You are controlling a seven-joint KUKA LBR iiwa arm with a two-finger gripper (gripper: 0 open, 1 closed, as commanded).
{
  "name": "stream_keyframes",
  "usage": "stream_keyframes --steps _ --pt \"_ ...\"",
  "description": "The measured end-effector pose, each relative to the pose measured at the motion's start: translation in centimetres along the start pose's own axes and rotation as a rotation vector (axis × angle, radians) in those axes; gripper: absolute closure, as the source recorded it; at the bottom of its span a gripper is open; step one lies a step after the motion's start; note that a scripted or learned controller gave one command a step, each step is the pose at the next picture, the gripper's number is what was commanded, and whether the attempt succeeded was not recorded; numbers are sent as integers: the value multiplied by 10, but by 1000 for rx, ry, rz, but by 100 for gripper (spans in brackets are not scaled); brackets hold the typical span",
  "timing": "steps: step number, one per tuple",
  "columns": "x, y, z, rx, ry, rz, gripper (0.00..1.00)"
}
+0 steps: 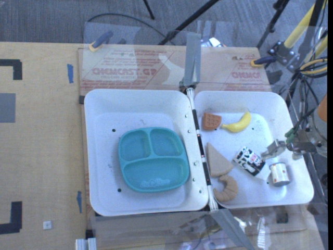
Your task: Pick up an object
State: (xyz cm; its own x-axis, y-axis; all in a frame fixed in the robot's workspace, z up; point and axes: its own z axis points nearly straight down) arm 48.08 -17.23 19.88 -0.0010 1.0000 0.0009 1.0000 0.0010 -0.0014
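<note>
At the near edge of the right bin, about six o'clock within it, lies a tan croissant. Just above it, touching or nearly so, rests a tan wedge-shaped slice close against the divider between the bins. Toward four o'clock in that bin sits a small silver can on its side, and just left of it a black-and-white cow-patterned toy, tilted. The gripper hangs at three o'clock over the right bin, reaching in from the right edge, its metal fingers pointing toward the cow-patterned toy and just above the can; nothing shows between them, and whether they are spread or pressed together cannot be told.

Farther back, near twelve o'clock in the right bin, a yellow banana lies beside a small brown waffle-like square, the two close but apart.

The left bin holds a teal divided plate with three compartments, lying flat near its centre.
</note>
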Motion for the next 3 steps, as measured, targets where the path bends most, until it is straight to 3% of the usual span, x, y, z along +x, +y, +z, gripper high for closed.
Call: stream_keyframes --steps 1,2,3 --pt "33 30 102 -2 -1 -80 0" --pt "49 75 112 -7 -2 -9 0" --pt "48 76 101 -11 -2 -7 100"
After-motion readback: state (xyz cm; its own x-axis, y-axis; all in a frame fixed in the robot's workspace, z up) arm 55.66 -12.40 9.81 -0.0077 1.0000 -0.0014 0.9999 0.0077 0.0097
